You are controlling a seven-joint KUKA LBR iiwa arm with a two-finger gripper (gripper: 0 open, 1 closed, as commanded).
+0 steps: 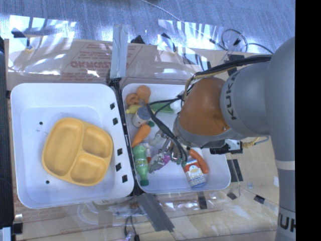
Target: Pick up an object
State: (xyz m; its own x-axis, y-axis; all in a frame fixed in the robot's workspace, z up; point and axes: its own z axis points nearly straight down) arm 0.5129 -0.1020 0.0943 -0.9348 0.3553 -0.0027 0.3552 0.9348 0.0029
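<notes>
Blue floor (75,1), cardboard (85,59), white bins (25,99)

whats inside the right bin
The right bin holds a carrot, a green bottle, a small pouch and other toy foods. The arm covers its upper right part, so that stays unseen.

gripper (163,154) low in right bin (220,177), among small toy foods.

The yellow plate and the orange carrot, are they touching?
Apart. The camera view shows the yellow plate in the left bin and the carrot in the right bin, bin walls between them.
</notes>
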